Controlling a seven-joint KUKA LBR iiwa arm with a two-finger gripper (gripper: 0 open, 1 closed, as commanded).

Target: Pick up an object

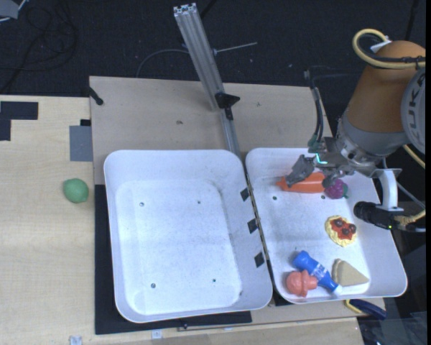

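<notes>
The right bin [287, 221] holds several small toys. An orange carrot-like piece [307, 184] lies near its far side, with a purple piece [335, 188] just right of it. Lower down sit a yellow and red round piece [341, 231], a blue piece [317, 267], a salmon-pink lump [299, 283] and a tan wedge [349, 273]. My gripper [307, 169] reaches in from the right and hangs right over the carrot's far edge, its dark fingers [299, 171] pointing left and down. I see nothing held between them.
The left bin [122, 171] stands beside the right one. A green ball [76, 190] rests on the wooden bench far left. A slanted aluminium post [205, 63] rises behind the bins. A black cylinder [377, 215] on the arm juts over the right bin's edge.
</notes>
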